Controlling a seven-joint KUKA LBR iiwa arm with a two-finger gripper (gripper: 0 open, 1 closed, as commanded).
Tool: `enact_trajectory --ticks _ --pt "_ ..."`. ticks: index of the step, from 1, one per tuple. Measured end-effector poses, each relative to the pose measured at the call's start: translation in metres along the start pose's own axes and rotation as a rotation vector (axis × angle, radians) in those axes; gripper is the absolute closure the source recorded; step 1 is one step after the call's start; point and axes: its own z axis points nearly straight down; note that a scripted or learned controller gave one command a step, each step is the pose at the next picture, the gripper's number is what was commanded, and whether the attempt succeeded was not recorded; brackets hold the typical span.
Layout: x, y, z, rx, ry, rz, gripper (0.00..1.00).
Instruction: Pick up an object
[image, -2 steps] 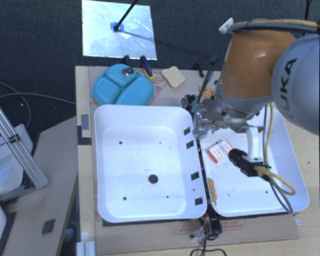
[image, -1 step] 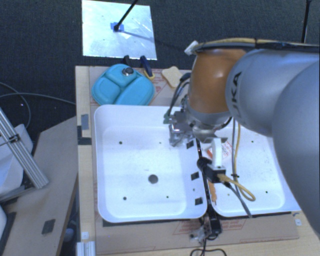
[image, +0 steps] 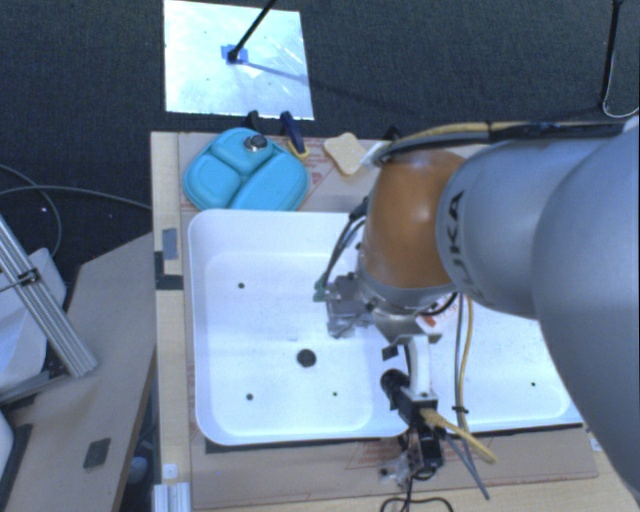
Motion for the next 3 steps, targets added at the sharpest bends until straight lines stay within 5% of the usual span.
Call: enact_trajectory --ticks 1,2,3 --pt "0.015 0.046 -0.210 -0.026 0.005 -0.001 1.00" --pt "0.080 0.056 -0.160 -0.005 0.001 -0.004 1.00" --pt "0.080 -0.023 -0.122 0.001 -0.001 -0.002 1.00"
